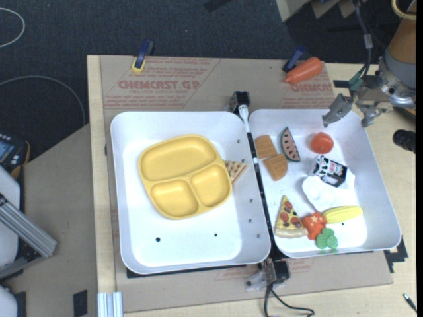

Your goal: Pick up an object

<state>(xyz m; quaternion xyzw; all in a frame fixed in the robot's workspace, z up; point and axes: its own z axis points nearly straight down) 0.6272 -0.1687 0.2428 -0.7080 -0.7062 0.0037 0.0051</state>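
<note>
My gripper point(351, 115) hovers over the far right corner of the right bin point(380, 197), open with nothing between its two spread fingers point(336, 111). Just below and left of it lies a red tomato point(322, 142). Further into that bin are a watermelon slice point(289, 144), two brown bread pieces point(271, 157), a black-and-white carton point(330, 170) and a white lump point(320, 191). Towards the front are a pizza slice point(287, 218), a corn cob point(342, 213), a red piece point(314, 223) and a green piece point(326, 240).
The left bin point(132, 230) holds a yellow divided plate point(185, 176) and a small waffle piece point(234, 170) by its right wall. An orange carrot point(304, 70) lies on the board behind the right bin. Clamps point(241, 102) sit between the bins at the back.
</note>
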